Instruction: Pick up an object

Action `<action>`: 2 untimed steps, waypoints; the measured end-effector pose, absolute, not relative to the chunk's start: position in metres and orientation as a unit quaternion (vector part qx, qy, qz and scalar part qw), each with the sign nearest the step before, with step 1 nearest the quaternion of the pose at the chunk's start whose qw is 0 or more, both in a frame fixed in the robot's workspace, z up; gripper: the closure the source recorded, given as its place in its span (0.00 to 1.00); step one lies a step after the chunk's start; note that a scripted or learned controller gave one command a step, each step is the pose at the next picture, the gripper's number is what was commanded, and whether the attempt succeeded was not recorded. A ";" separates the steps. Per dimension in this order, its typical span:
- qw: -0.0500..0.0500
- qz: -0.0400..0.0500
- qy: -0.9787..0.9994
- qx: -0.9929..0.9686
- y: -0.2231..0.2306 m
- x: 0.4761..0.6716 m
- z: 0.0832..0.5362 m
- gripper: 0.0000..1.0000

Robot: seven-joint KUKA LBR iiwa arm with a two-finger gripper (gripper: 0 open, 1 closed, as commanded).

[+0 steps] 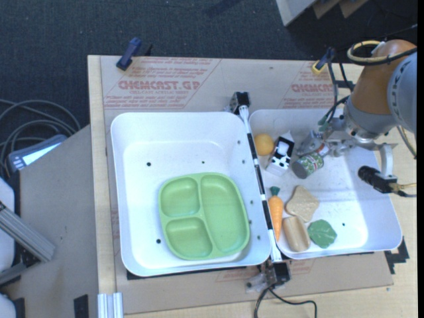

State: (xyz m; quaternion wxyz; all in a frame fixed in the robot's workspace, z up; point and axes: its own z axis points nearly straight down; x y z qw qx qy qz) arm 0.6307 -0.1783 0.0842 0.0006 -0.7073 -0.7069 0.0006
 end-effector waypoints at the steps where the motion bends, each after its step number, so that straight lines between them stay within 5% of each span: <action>1: -0.001 0.000 -0.707 -0.707 -0.178 0.632 0.095 1.00; 2: 0.000 0.000 -0.707 -0.707 -0.132 0.566 0.155 1.00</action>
